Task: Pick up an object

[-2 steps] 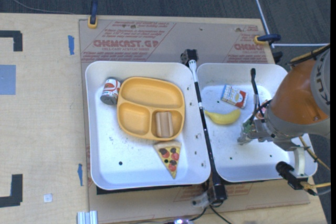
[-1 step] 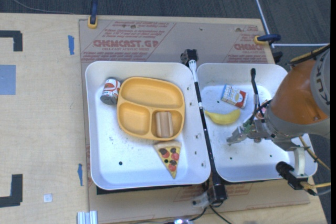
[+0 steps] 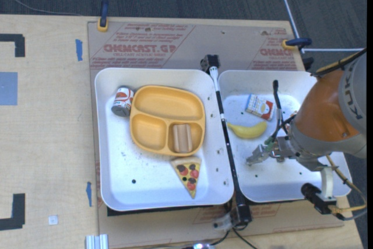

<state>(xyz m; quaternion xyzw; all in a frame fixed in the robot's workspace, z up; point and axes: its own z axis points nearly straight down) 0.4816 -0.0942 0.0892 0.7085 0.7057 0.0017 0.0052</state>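
Note:
In the right bin (image 3: pixel 274 190) a yellow banana (image 3: pixel 247 130) lies near the left wall. A small white carton with red and blue print (image 3: pixel 259 107) sits just behind it. My gripper (image 3: pixel 256 157) hangs low over the bin floor, just in front of and slightly right of the banana, with the orange-banded wrist (image 3: pixel 326 114) behind it to the right. A small green bit (image 3: pixel 269 141) shows at the gripper's upper edge. I see nothing held in the gripper.
The left bin (image 3: pixel 116 183) holds a yellow divided plate (image 3: pixel 166 105) with a brown block (image 3: pixel 182 138) in one compartment. A crushed can (image 3: pixel 122 101) lies at its left and a toy pizza slice (image 3: pixel 189 175) in front. Black cables (image 3: pixel 275 96) trail over the right bin.

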